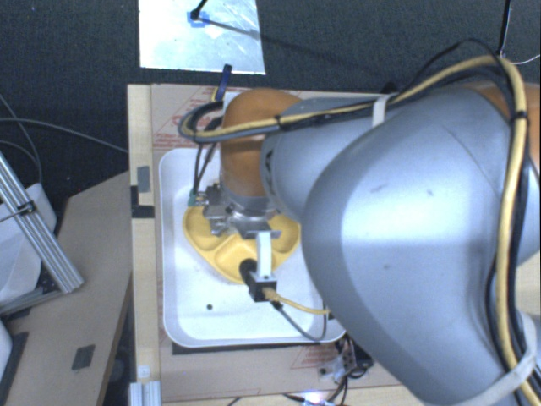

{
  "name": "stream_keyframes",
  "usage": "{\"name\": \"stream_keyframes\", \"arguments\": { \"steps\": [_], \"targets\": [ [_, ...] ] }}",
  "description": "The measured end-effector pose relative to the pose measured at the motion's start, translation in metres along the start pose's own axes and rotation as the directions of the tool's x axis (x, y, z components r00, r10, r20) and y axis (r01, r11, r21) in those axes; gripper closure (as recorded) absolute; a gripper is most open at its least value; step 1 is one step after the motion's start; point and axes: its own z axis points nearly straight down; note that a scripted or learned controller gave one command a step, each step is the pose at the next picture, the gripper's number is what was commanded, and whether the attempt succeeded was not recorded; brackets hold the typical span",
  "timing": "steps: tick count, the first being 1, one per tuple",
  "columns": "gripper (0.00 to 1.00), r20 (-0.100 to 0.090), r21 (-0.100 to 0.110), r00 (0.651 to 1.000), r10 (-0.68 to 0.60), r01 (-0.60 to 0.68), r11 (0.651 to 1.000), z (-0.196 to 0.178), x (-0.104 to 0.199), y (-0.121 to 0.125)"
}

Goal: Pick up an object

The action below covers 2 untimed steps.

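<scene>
The large grey arm comes in from the right and covers much of the bench. Its orange band stands above the wrist, directly over the shallow white plastic bin on the left side. The gripper points down into this bin, but the wrist and its metal flange hide its tips, so I cannot tell how it stands or whether it pinches anything.

Directly under the gripper lies a flat yellow object with a soft, wavy outline. It rests on the bin floor, in the middle part of the bin. The yellow surface shows to the left of the wrist, in front of it and a little to its right, so the gripper is over the centre of the object. Whether the gripper touches it is hidden.

A small black and white fitting with a yellow cable hangs just in front of the wrist, over the near edge of the yellow object. Dark cables run down the left side of the orange band.
</scene>
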Motion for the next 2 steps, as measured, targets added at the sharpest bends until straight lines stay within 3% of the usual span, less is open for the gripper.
{"name": "stream_keyframes", "arguments": {
  "steps": [1, 2],
  "targets": [
    [1.0, 0.004, 0.011, 1.0, 0.001, -0.001, 1.0, 0.023, 0.019, 0.026],
    [1.0, -0.003, -0.001, 1.0, -0.001, 0.001, 1.0, -0.165, 0.021, -0.027]
  ]
}}
